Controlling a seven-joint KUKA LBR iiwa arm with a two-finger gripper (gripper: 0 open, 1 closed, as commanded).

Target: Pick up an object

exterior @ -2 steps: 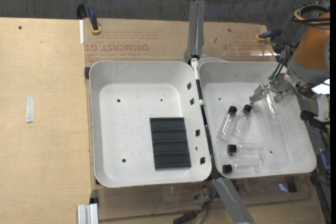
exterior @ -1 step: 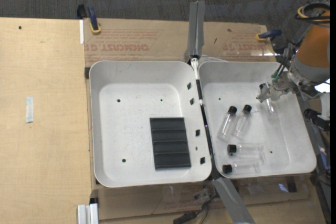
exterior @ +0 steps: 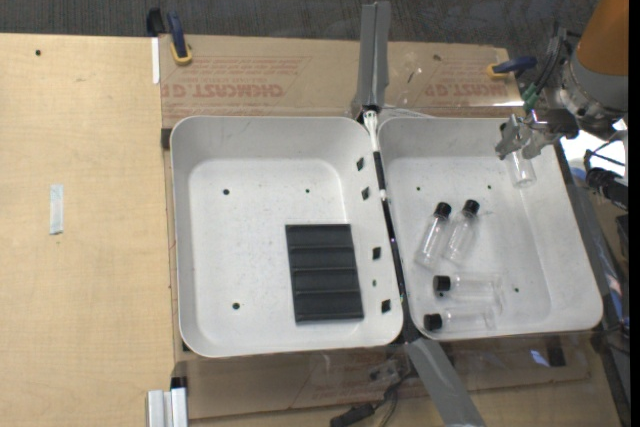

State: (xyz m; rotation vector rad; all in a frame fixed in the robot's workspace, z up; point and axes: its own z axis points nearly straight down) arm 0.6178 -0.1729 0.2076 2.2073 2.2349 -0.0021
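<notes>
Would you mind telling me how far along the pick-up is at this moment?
Nothing looks picked yet: four clear vials with black caps lie in the right bin, and a black ridged block lies in the left bin. The pincer sits over the right bin's far corner. The grasp and lift remain.

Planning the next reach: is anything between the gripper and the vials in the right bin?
Nothing visible. The gripper sits over the right bin's far corner; bare white floor separates it from the nearest vials.
</notes>
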